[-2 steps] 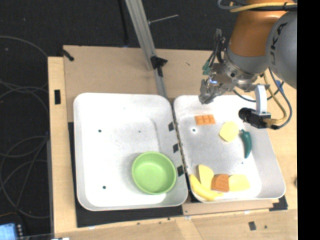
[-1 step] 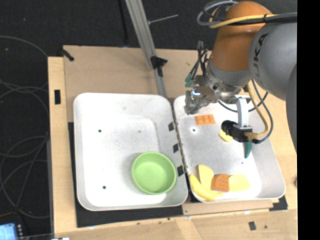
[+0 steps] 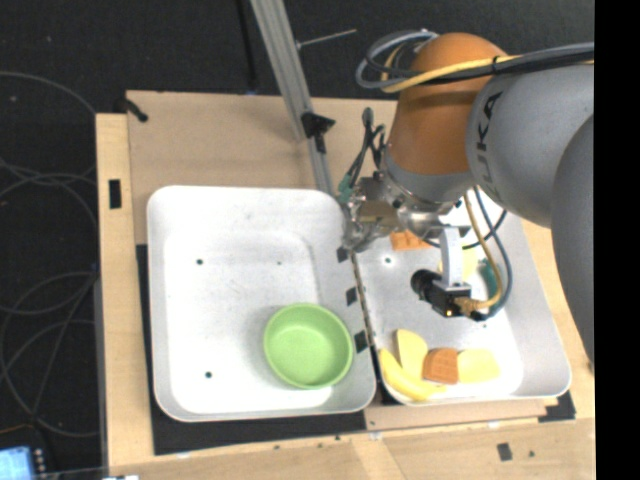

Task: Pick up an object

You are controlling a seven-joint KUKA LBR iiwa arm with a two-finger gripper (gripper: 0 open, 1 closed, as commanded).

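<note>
Tabletop [image 3: 220, 138]: two white bins side by side, inner rims touching.

Left bin [image 3: 225, 253]: mostly bare floor. A green bowl [image 3: 308, 344] sits upright near the front right corner, close to the shared rim. There is wide open room behind it and to its left.

Right bin [image 3: 525, 353]: the arm [image 3: 520, 118] covers the rear half. At the front edge are a yellow curved piece [image 3: 403, 368], an orange block [image 3: 440, 366] and a pale yellow piece [image 3: 481, 365], packed together and touching. The curved piece lies against the front left corner. A small orange piece [image 3: 405, 239] lies further back, partly hidden under the wrist.

End effector [image 3: 372, 220]: low over the rear left part of the right bin, just beside the shared rim and next to the small orange piece. I cannot tell whether it is spread or closed, and nothing is seen held in it. A slanted metal post [image 3: 285, 63] stands just behind it.
</note>
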